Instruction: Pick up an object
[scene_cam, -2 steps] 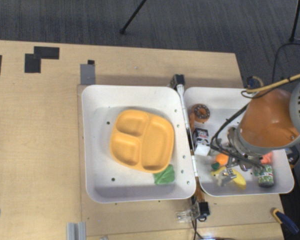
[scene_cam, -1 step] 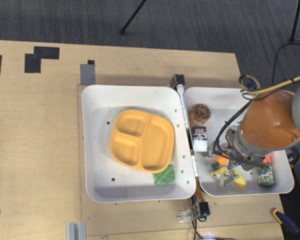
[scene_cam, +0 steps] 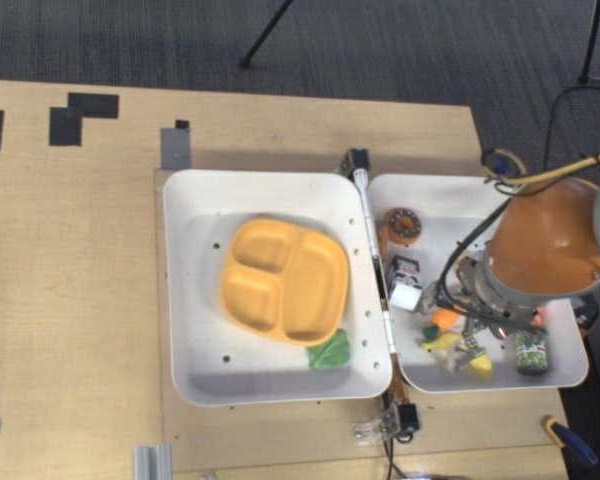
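From my remote seat I see the arm [scene_cam: 550, 233], orange band uppermost, reaching in from the right and hanging low over the right bin [scene_cam: 450, 193]. The gripper [scene_cam: 467, 340] is down among a cluster of small things near that bin's front wall, and its tip is too cluttered for me to judge what it is doing. Just under and around it lie a yellow piece [scene_cam: 477, 366], a small orange piece [scene_cam: 444, 320] and a bit of green and yellow at its left; I cannot tell whether any of them is being touched. A green can-like object [scene_cam: 530, 352] stands just to the right, close to the front rim. Further left, a white block [scene_cam: 406, 296] and a dark boxy item [scene_cam: 404, 267] sit near the divider between the bins, and a brown ring [scene_cam: 404, 225] lies toward the back, well apart from the gripper. The back of the right bin has open floor. In the left bin [scene_cam: 185, 268], a yellow compartment tray [scene_cam: 283, 278] takes the middle, with a green scrap [scene_cam: 329, 351] touching its front edge.
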`<control>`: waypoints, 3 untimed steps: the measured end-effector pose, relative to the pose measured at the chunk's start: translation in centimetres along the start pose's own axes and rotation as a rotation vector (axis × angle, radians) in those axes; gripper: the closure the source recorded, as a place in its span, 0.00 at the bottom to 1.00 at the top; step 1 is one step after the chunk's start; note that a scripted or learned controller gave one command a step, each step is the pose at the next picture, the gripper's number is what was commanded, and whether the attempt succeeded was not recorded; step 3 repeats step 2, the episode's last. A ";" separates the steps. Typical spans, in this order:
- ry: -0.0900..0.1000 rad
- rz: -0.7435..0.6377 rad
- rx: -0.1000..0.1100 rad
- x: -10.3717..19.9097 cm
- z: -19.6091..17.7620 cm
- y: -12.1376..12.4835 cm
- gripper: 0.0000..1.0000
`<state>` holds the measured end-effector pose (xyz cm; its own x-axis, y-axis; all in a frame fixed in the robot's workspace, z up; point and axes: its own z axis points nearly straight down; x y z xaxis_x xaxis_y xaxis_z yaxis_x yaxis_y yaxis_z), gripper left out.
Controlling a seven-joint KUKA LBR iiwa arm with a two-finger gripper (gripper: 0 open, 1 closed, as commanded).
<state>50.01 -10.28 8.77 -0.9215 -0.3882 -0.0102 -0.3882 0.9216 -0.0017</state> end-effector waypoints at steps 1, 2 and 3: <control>-0.005 0.003 0.004 -0.2 -1.2 -0.1 1.00; -0.004 0.004 0.005 -0.1 -1.2 -0.2 0.00; -0.004 0.004 0.005 -0.1 -1.2 -0.2 0.00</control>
